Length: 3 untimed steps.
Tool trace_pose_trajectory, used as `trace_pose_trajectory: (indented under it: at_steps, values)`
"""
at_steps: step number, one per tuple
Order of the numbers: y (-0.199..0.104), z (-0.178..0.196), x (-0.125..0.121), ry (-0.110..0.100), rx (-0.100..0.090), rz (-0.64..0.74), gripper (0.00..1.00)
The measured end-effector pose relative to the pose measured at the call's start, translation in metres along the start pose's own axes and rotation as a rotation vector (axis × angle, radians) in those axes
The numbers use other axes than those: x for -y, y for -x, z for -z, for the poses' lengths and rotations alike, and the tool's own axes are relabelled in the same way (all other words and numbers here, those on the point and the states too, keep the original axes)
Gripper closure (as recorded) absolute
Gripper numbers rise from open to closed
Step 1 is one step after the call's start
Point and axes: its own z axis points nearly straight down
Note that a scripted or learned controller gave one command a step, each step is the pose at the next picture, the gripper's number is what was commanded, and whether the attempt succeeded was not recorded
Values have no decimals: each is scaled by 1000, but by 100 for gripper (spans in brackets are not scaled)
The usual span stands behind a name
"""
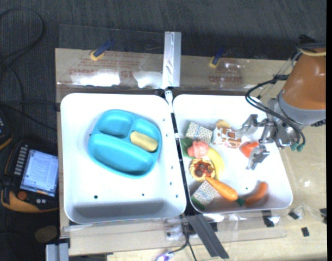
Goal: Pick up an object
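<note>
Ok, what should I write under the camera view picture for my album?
Robot gripper hovers over toy food in the right bin; a blue plate with a yellow piece fills the left.

A single fixed camera sits above the table [318, 189] and looks down at a slant, taking in both white bins side by side. The left bin [73, 162] and right bin [277, 178] fill the middle; dark floor lies beyond the far edge.

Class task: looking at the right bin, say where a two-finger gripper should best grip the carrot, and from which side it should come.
Probably the carrot is best gripped across its thicker orange middle, from above, fingers closing across its narrow width. It lies flat and slanted, its left end touching the checkered block, so the right half looks more open.
</note>
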Motion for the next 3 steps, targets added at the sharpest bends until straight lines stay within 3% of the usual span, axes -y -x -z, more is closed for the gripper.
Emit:
trace_pose_trajectory:
  at_steps: [1,2,3]
  values:
    - [64,-106,47,-6,11,73,0]
    - [12,-105,50,-1,13,-286,0]
    - [15,-106,20,0,13,-662,0]
